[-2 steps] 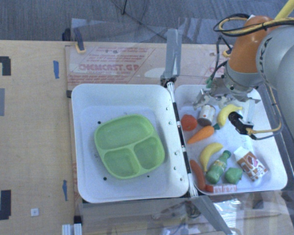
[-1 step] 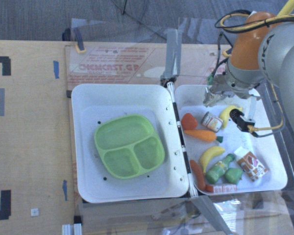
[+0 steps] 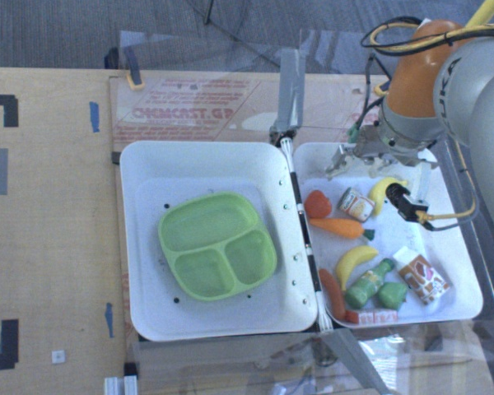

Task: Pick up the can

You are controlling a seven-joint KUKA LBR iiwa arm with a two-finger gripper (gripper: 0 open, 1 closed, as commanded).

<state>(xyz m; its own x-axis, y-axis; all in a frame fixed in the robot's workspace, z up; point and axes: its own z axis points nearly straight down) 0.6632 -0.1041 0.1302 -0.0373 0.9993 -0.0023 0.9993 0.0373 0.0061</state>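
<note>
Can (image 3: 356, 205) lies on its side just below end effector (image 3: 370, 161), apart from it; end-effector state indeterminate. Small, labelled, pale lid.

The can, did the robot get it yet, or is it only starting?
Only starting, it seems. Done: the arm has reached over the right bin, with the end effector above its far end. In hand: nothing I can see; the can lies on the bin floor beside the carrot and a banana. Left: come down onto the can, grip it and lift it.
</note>
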